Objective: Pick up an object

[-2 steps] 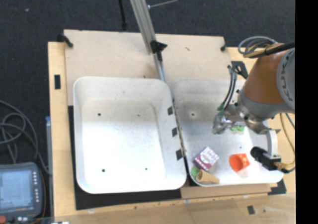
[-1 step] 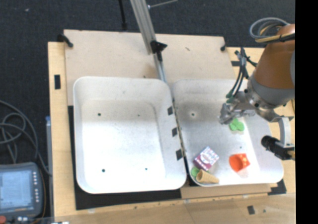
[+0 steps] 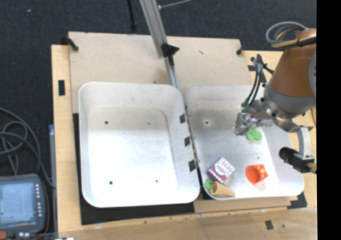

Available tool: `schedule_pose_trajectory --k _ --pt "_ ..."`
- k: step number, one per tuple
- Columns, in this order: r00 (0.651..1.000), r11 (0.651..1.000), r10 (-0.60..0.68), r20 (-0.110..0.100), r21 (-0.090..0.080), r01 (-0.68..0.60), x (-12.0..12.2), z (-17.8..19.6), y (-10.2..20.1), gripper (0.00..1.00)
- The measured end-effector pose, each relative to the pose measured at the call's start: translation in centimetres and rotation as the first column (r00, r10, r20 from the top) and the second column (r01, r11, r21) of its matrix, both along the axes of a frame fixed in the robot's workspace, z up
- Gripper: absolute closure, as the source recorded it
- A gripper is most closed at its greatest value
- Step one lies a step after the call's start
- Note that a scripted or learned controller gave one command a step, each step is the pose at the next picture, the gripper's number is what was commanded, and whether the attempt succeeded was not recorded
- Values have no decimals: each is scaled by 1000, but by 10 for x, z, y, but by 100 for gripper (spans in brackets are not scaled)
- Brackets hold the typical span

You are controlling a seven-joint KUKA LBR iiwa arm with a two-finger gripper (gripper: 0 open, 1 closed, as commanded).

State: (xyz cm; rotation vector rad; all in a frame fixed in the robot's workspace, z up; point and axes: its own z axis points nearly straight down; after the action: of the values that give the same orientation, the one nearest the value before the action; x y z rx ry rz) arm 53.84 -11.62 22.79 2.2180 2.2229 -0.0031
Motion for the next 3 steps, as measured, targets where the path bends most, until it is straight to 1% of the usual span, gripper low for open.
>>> schedule_pose_trajectory --k 1,2,3 --pt "1000 1000 5 3 3 -5 28 -4 54 100" --pt "1000 1000 5 4 4 -5 57 10 99 100" --pt "1000 1000 3 3 2 -3 87 2 142 100"
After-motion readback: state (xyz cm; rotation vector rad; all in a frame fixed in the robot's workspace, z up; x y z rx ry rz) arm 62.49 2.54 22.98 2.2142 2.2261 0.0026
